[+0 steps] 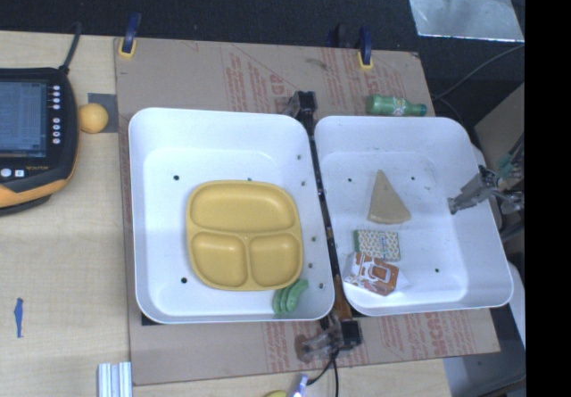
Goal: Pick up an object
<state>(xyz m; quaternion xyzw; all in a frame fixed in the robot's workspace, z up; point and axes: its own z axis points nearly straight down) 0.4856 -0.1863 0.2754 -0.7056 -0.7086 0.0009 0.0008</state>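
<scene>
Nothing is lifted yet: the gripper [464, 201], its state impossible to tell, hangs right of the wedge [387, 201], holding nothing visible.

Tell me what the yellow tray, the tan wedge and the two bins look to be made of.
Yellow tray: likely moulded plastic; smooth, one colour, rounded compartments with a soft sheen.
Tan wedge: matte and flat, perhaps cardboard or foam; I cannot tell which.
Left bin and right bin: probably thin formed plastic; smooth white with rounded rims.
</scene>
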